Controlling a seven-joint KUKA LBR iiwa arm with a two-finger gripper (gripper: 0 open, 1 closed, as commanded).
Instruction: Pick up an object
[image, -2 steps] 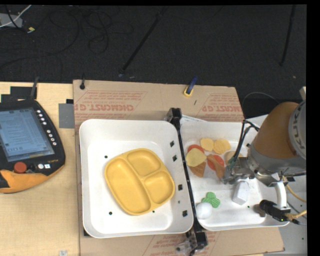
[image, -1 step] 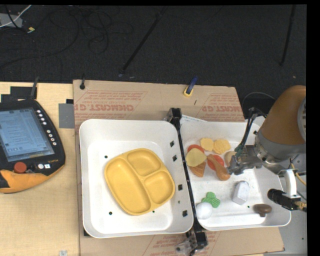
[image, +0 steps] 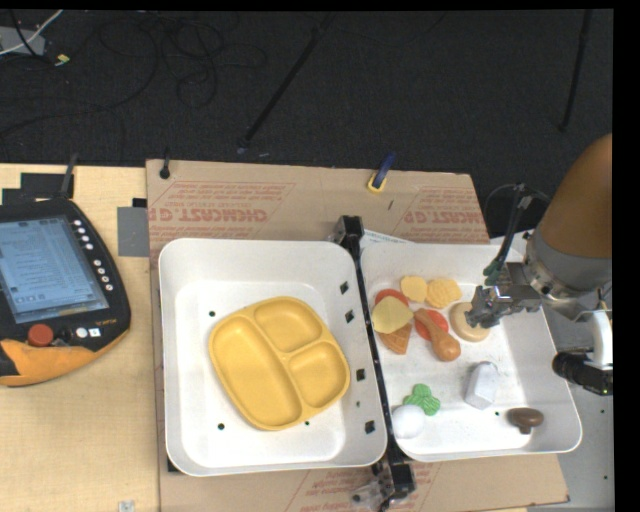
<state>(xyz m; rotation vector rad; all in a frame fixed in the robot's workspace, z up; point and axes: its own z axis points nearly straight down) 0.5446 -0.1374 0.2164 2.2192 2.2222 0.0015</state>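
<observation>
Small toy foods (image: 415, 322) scattered flat across the right bin (image: 560, 425)

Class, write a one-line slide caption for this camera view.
KUKA arm's gripper poised over toy food in the right bin; yellow divided tray sits in the left bin.

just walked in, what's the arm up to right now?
The arm reaches in from the right, and its gripper hangs over the right bin, right above a pale round piece near the bin's upper middle. Nothing is visibly held between the fingers, so no pick yet. Toy foods cluster beside it: a red and orange piece and a yellow piece. A grey block lies nearer the front. The left bin holds a yellow divided tray.
</observation>
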